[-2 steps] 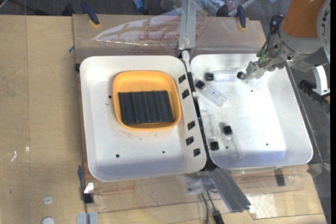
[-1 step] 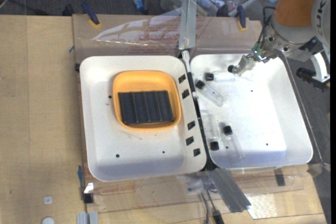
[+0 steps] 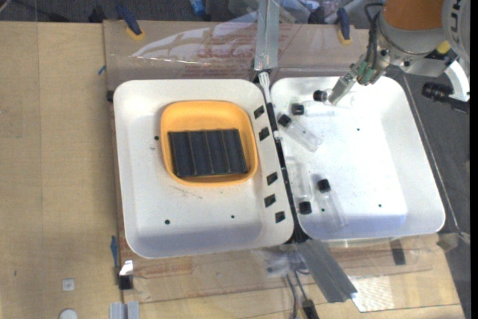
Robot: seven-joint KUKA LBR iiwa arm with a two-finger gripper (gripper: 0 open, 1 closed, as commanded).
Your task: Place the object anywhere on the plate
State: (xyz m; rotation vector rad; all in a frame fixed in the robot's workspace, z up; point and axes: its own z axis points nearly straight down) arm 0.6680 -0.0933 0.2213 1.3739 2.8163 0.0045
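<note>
Several clear, black-capped objects (image 3: 302, 132) lie in the right bin (image 3: 388, 160) — the gripper (image 3: 342, 90) hovers at its twelve o'clock edge, grip state untellable — so it should descend squarely onto one before crossing to the plate (image 3: 170, 119) at nine o'clock.

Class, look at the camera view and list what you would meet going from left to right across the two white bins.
Left bin → orange plate with dark ridged block → right bin with clear black-capped bottles → gripper.
</note>
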